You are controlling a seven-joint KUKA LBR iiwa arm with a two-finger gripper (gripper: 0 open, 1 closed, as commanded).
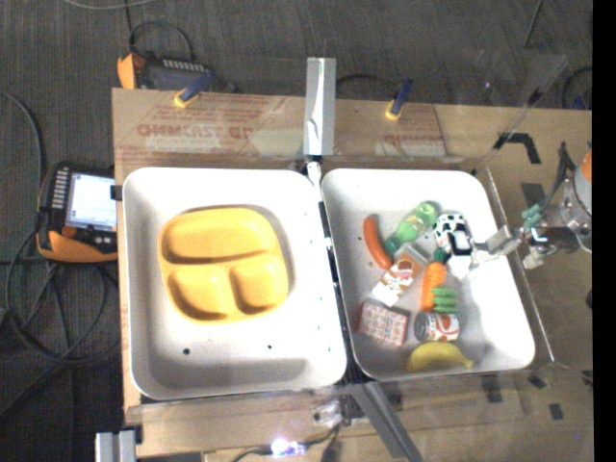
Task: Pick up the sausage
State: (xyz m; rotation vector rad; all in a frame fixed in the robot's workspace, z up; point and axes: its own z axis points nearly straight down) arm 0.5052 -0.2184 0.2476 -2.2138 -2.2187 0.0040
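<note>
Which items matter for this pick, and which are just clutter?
Job: sausage, gripper, right bin.

Clutter: carrot, green bottle, banana, can, small carton, yellow tray in left bin.

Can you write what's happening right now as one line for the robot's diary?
task: pick up sausage | sausage: right bin, left side, untouched | gripper: right side, apart from sausage

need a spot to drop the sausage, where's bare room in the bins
Left bin: bare white floor in front of the yellow tray. Right bin: free near the rear wall, behind the sausage and green bottle. Crowded from there to the banana.
</note>
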